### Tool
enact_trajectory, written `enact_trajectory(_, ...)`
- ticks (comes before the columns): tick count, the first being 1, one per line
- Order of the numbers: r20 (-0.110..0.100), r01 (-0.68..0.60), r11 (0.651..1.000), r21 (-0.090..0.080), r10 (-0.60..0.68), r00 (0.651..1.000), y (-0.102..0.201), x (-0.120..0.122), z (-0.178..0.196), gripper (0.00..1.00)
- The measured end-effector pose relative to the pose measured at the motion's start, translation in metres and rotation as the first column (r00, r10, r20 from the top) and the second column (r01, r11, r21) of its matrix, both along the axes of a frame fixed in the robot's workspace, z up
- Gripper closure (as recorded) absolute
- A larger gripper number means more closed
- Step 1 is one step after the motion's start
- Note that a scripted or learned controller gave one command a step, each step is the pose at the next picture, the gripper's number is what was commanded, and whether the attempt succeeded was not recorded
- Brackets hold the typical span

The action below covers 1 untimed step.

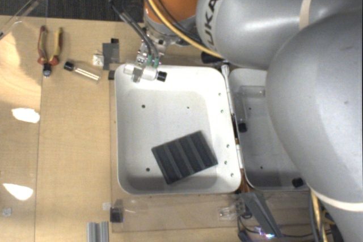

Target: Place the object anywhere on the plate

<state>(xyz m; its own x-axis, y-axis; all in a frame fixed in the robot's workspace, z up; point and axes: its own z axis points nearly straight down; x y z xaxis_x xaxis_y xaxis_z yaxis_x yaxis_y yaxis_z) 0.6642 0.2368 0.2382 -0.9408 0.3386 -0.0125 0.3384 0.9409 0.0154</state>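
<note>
Where the left bin [127, 139] nears the camera, a dark ribbed rectangular object [184, 157] lies flat, tilted, well apart from the gripper [146, 72] over the bin's far-left rim; finger state cannot be told.

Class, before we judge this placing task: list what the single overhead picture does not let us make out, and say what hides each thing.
- Right bin: most of its floor, covered by the arm.
- Gripper: its fingers, hidden under the wrist.
- Plate: none can be identified; the left bin holds a dark ribbed slab.
- Pliers and small bench parts: too small for detail.
</note>
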Motion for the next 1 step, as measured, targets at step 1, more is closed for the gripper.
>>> enact_trajectory(1,0.007,0.001,1.000,0.005,-0.001,1.000,0.0010,0.0013,0.0124,1.00)
